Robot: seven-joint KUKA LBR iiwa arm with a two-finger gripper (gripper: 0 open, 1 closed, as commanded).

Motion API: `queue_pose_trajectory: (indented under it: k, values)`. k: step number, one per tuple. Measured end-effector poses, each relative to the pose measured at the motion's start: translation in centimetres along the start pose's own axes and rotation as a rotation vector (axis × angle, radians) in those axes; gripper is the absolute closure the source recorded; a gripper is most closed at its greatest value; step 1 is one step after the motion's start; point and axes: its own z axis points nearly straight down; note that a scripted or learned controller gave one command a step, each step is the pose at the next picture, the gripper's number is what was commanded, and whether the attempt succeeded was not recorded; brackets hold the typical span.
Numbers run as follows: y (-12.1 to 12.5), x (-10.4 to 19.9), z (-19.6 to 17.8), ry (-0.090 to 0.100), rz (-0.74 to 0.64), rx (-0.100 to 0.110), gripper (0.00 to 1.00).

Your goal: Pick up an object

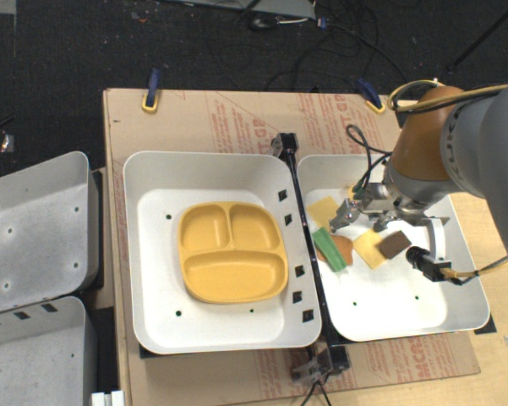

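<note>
Objects (345, 245) lie clustered in right bin (406, 320), upper-left area: green block, orange piece, yellow blocks, brown block. Pincer (355, 214) hovers over cluster; grip state can't tell. Yellow divided tray (233, 252) sits in left bin (152, 311).

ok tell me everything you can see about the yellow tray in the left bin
The yellow tray looks like smooth moulded plastic, rounded-rectangular, with three compartments: two smaller ones along the far side and one wide one nearer the camera. It lies flat, slightly rotated, near the middle of the left bin, resting on the bin's floor. Nothing else touches it.
</note>
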Motion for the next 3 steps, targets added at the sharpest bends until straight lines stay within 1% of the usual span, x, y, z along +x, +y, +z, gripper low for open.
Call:
queue_pose_trajectory:
  k: [1, 2, 3]
  values:
    - [0.1, 0.0, -1.3, -0.001, 0.001, -0.005, 1.00]
    - [1.0, 0.2, -7.4, -0.002, -0.004, -0.010, 1.00]
    - [1.5, 0.3, -13.8, -0.002, -0.004, -0.011, 1.00]
